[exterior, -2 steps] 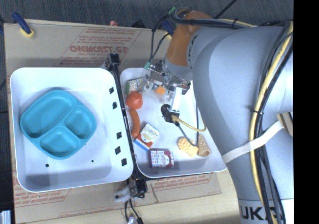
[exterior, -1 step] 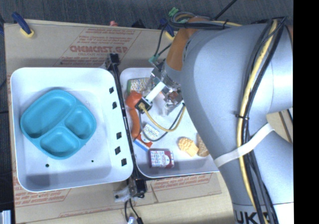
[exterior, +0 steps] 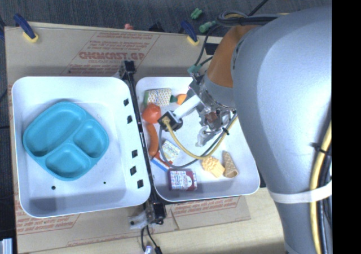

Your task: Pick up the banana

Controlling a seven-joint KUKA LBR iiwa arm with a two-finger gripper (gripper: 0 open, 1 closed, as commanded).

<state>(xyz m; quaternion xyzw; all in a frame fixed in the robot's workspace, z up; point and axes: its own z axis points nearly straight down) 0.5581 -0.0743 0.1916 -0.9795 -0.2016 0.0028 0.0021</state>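
Observation:
My gripper [exterior: 207, 132] hangs low over the middle of the right bin [exterior: 247, 175], its metal fingers pointing down beneath the grey arm. A thin yellow cable [exterior: 179, 148] loops from the wrist across the bin floor. Just below the gripper lies a yellow, lumpy piece [exterior: 211, 165] with a tan cone-shaped piece [exterior: 230, 163] beside it; I cannot tell whether either one is the banana. The arm's bulk hides the right side of the bin. Nothing shows between the fingers.
The right bin also holds a red tomato [exterior: 150, 113], an orange carrot-like stick [exterior: 152, 139], a green-edged sandwich [exterior: 158, 96], a clear packet [exterior: 170, 149] and a red can [exterior: 181, 180]. A blue divided plate [exterior: 65, 140] sits in the left bin [exterior: 34, 199].

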